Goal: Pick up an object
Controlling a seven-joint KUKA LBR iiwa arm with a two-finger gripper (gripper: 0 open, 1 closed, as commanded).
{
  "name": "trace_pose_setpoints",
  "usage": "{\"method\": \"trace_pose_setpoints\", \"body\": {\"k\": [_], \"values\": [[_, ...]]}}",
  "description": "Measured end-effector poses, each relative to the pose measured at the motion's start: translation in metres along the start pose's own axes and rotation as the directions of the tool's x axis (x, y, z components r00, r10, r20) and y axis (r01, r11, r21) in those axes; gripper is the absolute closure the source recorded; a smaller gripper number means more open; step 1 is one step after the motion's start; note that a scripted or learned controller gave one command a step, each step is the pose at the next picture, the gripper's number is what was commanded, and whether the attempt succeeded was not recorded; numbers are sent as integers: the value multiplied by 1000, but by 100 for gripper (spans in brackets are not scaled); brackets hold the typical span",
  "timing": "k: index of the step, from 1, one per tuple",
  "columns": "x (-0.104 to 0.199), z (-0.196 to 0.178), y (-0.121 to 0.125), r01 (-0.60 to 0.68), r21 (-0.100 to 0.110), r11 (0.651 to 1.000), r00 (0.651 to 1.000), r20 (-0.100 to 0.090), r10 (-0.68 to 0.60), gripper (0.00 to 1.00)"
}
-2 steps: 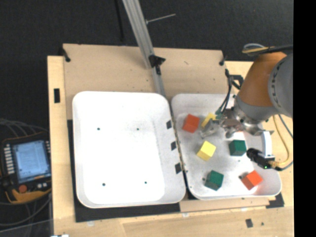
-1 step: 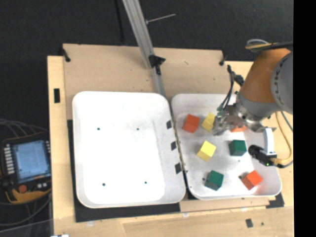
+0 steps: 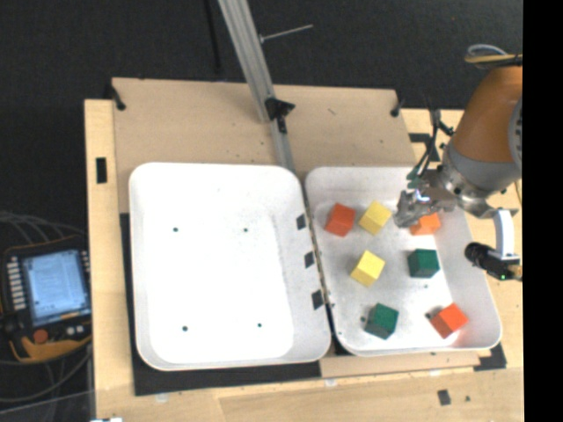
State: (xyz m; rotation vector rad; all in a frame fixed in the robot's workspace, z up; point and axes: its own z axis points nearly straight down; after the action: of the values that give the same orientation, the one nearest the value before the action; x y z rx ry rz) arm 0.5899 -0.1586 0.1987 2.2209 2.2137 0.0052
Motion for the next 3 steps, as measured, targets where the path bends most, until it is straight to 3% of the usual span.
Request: {"method": "trace_pose_setpoints", "body": {"k": [1,3], "values": [[0,-6,1,2,4,1000,1000,-2,-2,100],[105,-35,0,11,1,1000,1000,-3,-11,100]]}}
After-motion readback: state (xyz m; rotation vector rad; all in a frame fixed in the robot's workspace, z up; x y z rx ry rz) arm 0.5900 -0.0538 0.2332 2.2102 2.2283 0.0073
